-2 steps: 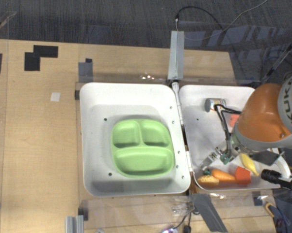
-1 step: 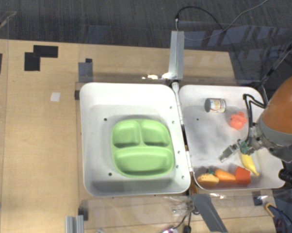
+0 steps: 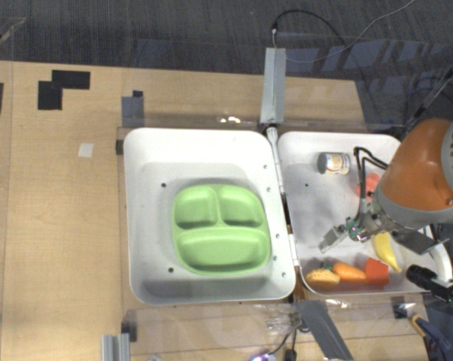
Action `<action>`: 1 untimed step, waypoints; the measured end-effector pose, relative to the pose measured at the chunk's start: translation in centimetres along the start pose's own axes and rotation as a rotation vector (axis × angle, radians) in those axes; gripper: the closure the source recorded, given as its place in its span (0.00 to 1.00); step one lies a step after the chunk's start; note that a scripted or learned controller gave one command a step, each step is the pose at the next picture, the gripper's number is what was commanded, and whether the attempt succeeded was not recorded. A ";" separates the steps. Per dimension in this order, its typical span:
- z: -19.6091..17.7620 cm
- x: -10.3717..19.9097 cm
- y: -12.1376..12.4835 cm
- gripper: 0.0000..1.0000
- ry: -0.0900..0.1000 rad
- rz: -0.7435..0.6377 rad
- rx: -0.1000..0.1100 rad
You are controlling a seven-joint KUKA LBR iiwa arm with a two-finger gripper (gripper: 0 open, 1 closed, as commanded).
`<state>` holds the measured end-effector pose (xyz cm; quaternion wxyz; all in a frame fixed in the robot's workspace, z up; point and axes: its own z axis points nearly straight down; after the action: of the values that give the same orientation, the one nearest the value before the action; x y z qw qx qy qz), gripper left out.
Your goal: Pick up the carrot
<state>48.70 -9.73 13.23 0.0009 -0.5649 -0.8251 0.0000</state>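
Observation:
The carrot (image 3: pixel 350 271) is orange with a small green tip. It lies on its side along the front wall of the right bin (image 3: pixel 305 194), between a yellow-brown bun-like piece (image 3: pixel 322 277) and a red block (image 3: pixel 376 271). My gripper (image 3: pixel 341 236) hangs over the bin floor just behind the carrot, a short way apart from it and pointing left. Nothing shows in its grasp. The orange wrist band (image 3: pixel 418 175) and grey arm cover the right part of the bin.
A yellow banana (image 3: pixel 385 251) lies right of the gripper. A small silver can (image 3: pixel 332 162) and a red item (image 3: pixel 371 183) sit at the back of the right bin. The left bin (image 3: pixel 147 201) holds a green divided tray (image 3: pixel 220 228).

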 end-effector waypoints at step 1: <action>-3.0 -2.2 -0.5 0.00 -0.001 0.044 -0.001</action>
<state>49.02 -11.98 16.22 0.0003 -0.5830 -0.8125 0.0001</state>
